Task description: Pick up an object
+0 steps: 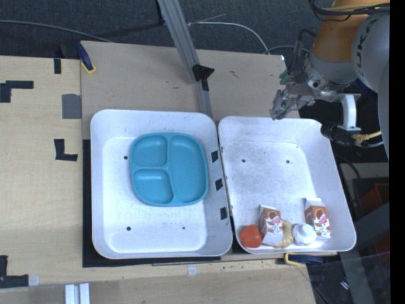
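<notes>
I see the arm (354, 30) coming in at the upper right of the frame, its gripper (278, 109) hanging just past the far rim of the right bin (266, 170), near that bin's upper corner. The fingertips are small and dark against the bench; I cannot tell whether they are apart or together, and I see nothing between them.

The things to pick all sit bunched in the lower right of the frame, along the near edge of the right bin. From left to right I have a red ball (251, 235), a carton (271, 224) lying tilted just beside it, a tan piece (288, 233) touching that carton, a white cap-like item (305, 234), and a second carton (317, 218) at the right end. They look packed close, several touching. The gripper is well apart from this cluster, at the opposite end of the bin.

In the left bin (107, 189) a blue plate (169, 169) with three compartments lies flat, toward the upper middle of that bin
</notes>
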Robot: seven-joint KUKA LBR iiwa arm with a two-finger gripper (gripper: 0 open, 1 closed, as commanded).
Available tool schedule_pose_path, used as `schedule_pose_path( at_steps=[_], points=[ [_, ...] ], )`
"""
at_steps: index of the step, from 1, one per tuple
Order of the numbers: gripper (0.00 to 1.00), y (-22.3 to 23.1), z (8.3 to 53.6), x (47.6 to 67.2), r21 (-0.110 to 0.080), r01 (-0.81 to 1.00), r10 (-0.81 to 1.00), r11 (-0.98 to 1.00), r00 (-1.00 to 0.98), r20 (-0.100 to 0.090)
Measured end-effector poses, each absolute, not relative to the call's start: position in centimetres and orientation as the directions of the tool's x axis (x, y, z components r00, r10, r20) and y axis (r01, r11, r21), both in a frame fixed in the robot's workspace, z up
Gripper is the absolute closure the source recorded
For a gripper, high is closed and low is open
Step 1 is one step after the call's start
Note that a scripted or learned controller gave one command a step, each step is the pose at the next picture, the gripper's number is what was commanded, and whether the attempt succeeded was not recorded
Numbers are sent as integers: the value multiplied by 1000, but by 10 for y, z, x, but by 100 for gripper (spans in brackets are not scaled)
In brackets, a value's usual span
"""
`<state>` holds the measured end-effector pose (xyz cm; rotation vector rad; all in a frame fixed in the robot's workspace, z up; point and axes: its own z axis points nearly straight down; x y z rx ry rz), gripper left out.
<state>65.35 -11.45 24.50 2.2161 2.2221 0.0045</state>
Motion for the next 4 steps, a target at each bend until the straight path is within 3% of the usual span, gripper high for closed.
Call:
schedule_pose_path(
  at_steps=[1, 4],
  points=[
    [100, -65, 250, 640, 0, 1000, 1000, 6, -6, 2],
    [100, 96, 226, 553, -5, 1000, 1000, 6, -6, 1]
  ],
)
